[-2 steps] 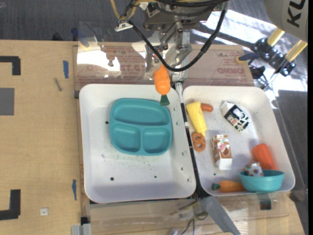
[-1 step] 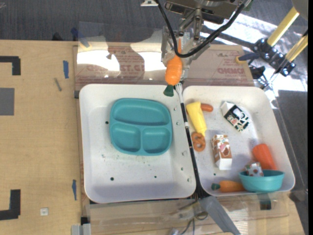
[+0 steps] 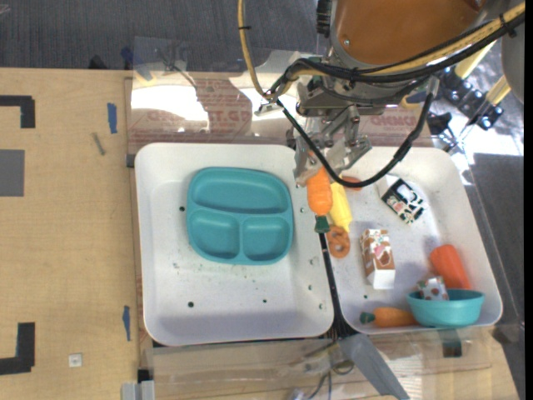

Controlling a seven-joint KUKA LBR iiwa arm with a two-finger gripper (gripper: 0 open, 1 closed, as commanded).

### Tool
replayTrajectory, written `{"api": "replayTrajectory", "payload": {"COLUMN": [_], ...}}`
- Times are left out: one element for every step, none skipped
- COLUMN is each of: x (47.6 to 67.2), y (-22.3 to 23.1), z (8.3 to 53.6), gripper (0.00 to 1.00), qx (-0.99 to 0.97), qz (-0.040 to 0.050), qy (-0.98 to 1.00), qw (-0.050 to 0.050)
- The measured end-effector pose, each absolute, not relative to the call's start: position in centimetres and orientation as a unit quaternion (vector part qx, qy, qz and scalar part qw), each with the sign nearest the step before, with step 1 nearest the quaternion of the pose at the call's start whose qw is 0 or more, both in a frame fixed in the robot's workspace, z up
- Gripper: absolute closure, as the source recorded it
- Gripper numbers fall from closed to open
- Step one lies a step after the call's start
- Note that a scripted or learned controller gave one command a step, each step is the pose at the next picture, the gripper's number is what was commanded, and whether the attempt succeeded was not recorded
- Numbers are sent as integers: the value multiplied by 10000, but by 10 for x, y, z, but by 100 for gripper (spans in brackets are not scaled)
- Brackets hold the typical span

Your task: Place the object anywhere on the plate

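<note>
The pincer (image 3: 321, 167) hangs over the strip where the two bins meet, at the near-left corner of the right bin (image 3: 466, 223), and a small orange carrot (image 3: 318, 193) sits right at its tip. The carrot appears to be between the fingers, though the wrist and cables crowd that spot, so I take the pincer as clenched on it rather than swear to it. The carrot's long axis runs roughly up and down in the view, its green stub pointing toward the near edge, with a yellow piece (image 3: 341, 207) touching its right side and a ring-shaped piece (image 3: 338, 242) just below. What the coming move turns on is plain: the teal plate (image 3: 241, 215) lies directly to the left of the pincer, in the left bin (image 3: 158, 248), just beyond the shared rim. A short sideways carry leftward, high enough to clear that rim, should bring the carrot over the plate's nearest compartment.
</note>
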State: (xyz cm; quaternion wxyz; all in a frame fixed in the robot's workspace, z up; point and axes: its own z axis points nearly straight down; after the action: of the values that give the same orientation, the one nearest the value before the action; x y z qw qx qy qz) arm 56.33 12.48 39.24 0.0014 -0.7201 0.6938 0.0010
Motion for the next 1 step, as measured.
{"api": "replayTrajectory", "payload": {"x": [605], "y": [182], "z": [489], "gripper": [100], "qx": [-6443], "qz": [-8], "qy": [7647], "qw": [65]}}
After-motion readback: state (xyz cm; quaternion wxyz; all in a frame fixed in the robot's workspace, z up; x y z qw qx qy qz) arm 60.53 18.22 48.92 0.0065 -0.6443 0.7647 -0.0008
